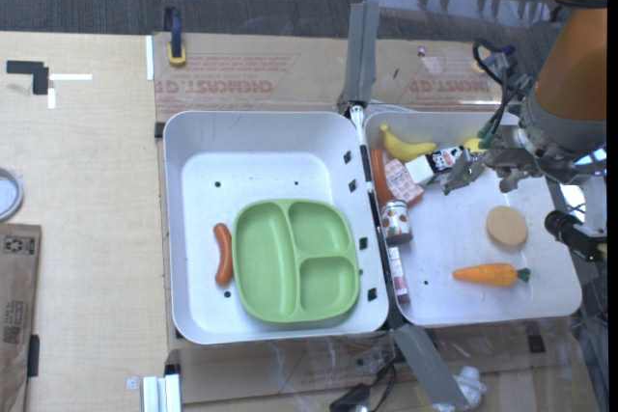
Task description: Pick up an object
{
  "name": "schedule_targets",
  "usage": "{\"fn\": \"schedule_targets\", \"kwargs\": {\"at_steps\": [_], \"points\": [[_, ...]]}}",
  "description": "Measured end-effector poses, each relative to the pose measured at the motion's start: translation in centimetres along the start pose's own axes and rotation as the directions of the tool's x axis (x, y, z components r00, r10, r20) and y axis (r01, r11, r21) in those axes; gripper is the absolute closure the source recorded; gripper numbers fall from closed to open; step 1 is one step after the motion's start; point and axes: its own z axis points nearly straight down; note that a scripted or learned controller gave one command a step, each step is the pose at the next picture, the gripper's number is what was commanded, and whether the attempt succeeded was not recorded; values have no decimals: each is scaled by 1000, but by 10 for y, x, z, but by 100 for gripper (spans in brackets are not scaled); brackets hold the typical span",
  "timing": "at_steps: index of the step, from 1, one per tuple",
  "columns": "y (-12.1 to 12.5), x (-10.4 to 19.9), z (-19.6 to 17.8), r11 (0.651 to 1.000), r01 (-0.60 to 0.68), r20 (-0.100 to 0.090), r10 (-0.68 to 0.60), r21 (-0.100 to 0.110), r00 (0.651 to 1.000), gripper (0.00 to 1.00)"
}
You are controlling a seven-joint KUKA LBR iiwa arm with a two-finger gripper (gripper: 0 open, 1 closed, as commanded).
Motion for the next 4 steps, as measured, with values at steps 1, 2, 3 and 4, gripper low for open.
{"fn": "schedule_targets", "kwargs": {"at_steps": [1,2,3,4], "points": [[-18,-8,93,1000,-18,-1,18,0,1000,0],[-56,-63,147,1000,25,-2,-25,0,1000,0],[-55,-63,138,1000,22,-2,-22,-1,1000,100],[-55,-63,138,1000,22,-2,-22,0,1000,0]]}}
